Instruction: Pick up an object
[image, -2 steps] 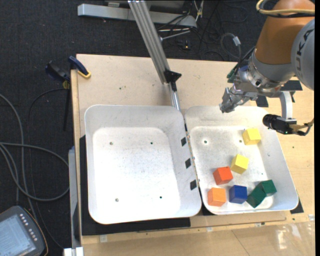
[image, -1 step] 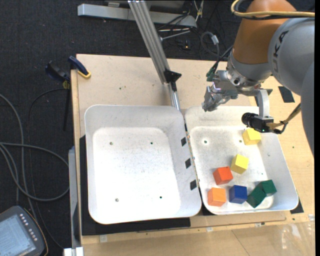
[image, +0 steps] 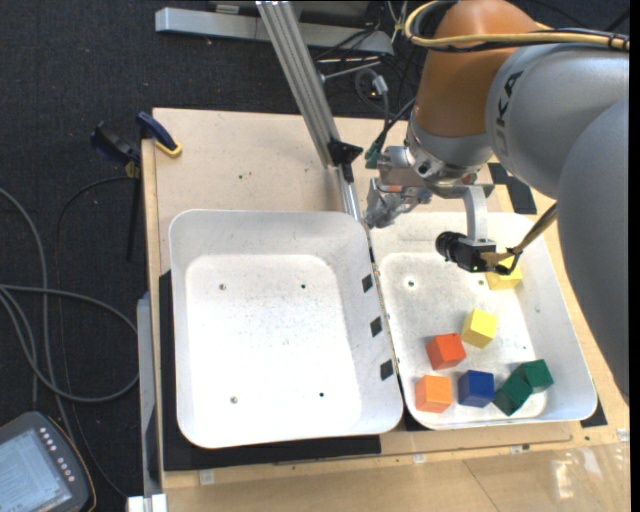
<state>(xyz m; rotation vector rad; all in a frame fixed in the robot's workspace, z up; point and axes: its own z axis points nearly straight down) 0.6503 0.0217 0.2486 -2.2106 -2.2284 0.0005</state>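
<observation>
Overhead, the camera view looks down at a slant on a pale wooden bench (image: 250, 150) bearing two shallow white plastic bins side by side. The left white bin (image: 190, 240) has a speckled floor. The right white bin (image: 570, 330) holds the loose objects, gathered toward its near end: a yellow cube (image: 480, 327) just beside an orange-red cube (image: 446, 350), a lighter orange cube (image: 433, 393) nearer the front rim, a blue cube (image: 477, 388) right next to it, and two dark green blocks (image: 525, 386) touching each other at the near right corner. Another yellow block (image: 504, 280) lies farther back in the same bin, partly hidden by a small black fitting with a cable that hangs from the arm. The grey arm with the orange band (image: 470, 70) reaches in from the right and covers the upper right of the scene. Its two-finger gripper (image: 385, 208) hangs over the back rim where the two bins meet, well apart from the cluster of cubes; nothing can be seen between its fingers, and whether they are spread or pressed together cannot be told from this angle. A slanted metal rail (image: 305, 85) runs from the top edge down to the bins' back rim, and a blue and yellow clamp (image: 150, 135) sits at the bench's far left corner. Cables lie on the dark floor at the left, beside a grey handheld pendant (image: 35, 470) in the lower left corner.
</observation>
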